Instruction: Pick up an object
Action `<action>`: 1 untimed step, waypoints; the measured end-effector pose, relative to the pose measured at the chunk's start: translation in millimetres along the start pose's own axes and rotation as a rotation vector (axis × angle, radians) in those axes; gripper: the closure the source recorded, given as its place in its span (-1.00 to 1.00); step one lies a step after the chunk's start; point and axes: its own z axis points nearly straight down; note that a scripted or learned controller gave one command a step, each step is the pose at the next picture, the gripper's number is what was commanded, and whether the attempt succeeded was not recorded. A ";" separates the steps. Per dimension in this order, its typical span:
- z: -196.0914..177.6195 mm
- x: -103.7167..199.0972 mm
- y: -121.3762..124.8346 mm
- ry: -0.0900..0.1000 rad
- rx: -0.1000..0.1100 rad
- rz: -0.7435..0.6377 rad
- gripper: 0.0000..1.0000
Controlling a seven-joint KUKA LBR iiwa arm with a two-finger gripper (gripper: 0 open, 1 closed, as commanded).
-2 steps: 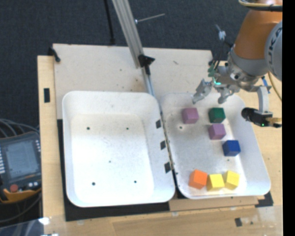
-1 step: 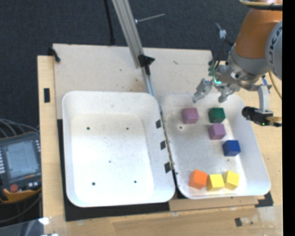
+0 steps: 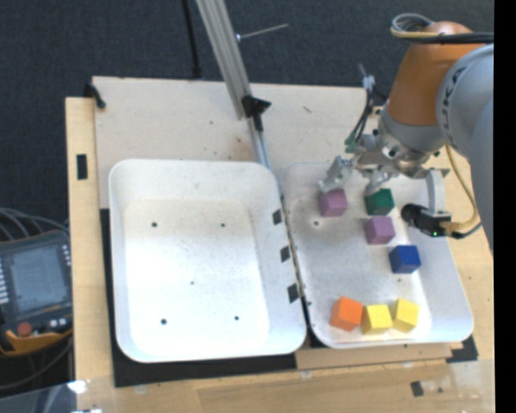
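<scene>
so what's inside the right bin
Seven blocks lie in the right bin: two purple, green, blue, orange, two yellow. The tool and arm cover the bin's far corner.

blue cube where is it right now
The blue cube lies in the right bin, toward its right side, just below and right of a purple cube and above the yellow cubes.

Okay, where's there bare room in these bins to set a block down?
The left bin has bare floor from wall to wall. In the right bin, a free patch lies left of the blue cube, above the orange cube. It is crowded around the end effector, pink cube and green cube.
</scene>
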 end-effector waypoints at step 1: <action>54.5 -11.7 0.5 -0.001 0.001 0.007 -1.00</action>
